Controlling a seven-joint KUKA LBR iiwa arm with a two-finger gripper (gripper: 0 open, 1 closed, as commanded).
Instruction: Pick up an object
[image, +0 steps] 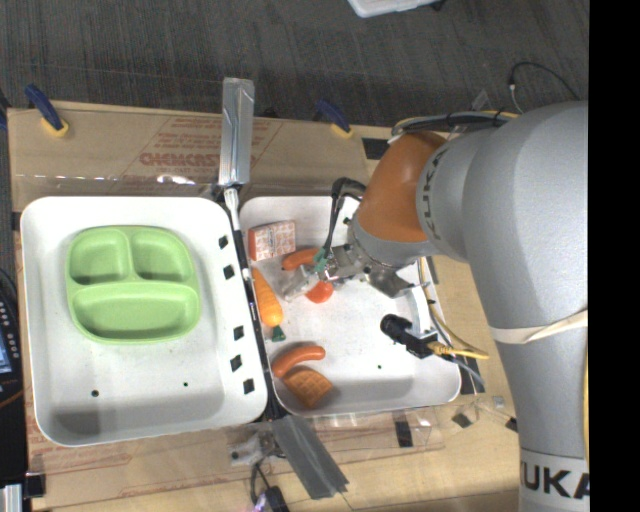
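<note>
My gripper (306, 279) reaches low into the right bin (372, 385) from the right. Just beside its tip lies a small red tomato (319, 292), and an orange-red sausage (297, 259) lies just behind it. I cannot tell whether either one is touched or held. An orange carrot (267, 299) lies along the bin's left wall. A pink and white box (272, 240) stands at the back left corner. A second sausage (298, 355) and a brown bread piece (308, 385) lie near the front left.
The left bin (60, 400) holds a green divided plate (132, 283). A metal divider (236, 130) runs between the two bins. The arm's grey body (500, 210) hangs over the right bin's right side.
</note>
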